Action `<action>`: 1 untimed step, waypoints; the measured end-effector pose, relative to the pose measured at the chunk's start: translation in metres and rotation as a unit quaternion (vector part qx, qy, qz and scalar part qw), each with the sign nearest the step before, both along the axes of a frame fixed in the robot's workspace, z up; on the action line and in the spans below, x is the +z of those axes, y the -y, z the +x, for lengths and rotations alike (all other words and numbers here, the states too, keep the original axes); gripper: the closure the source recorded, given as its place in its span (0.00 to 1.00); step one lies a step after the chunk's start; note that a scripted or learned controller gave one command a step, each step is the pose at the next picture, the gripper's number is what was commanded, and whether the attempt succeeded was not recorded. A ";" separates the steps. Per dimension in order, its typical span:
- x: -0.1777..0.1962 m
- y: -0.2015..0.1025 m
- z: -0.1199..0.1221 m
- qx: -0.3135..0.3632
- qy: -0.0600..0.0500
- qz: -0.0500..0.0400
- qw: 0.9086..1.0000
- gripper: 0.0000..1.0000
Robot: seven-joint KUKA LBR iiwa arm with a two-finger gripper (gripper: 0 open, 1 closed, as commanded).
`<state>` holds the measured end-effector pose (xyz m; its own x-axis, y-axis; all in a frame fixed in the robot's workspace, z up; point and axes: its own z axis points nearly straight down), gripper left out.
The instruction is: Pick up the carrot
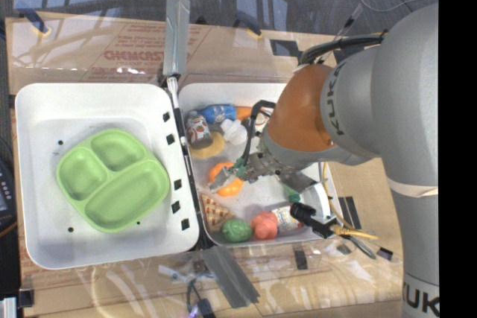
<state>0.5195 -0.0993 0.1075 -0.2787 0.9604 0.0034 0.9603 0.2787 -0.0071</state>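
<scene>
Although the arm reaches well into the right bin (195, 160), the pick does not look finished as far as this view shows. The carrot (226, 180) lies on the bin floor near the middle of the bin, an orange piece with a bit of green at one end (there seem to be two orange bits close together, and I cannot say whether they are one toy or two). The gripper (250, 167) sits just beside it, at the carrot's right end and perhaps touching it, but the wrist hides most of the tool, so I cannot tell how it is set or whether anything is caught in it.

Around the carrot the bin is crowded: a small can (198, 129) and a blue toy (218, 113) toward the far wall, a yellow piece (211, 147) below the can, a waffle-like wedge (215, 212), a green lump (237, 230) and a pinkish ball (264, 225) along the near wall, and a small bottle (291, 217) with a dark cap to the right. The left bin (45, 234) holds a green divided plate (112, 180), well apart from the action.

My reading: the approach is done and the tool is down at the carrot. What is left is a firm hold and the lift clear of the bin.
</scene>
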 end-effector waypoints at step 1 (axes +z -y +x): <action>0.010 0.000 0.001 0.002 0.000 0.000 1.000 1.00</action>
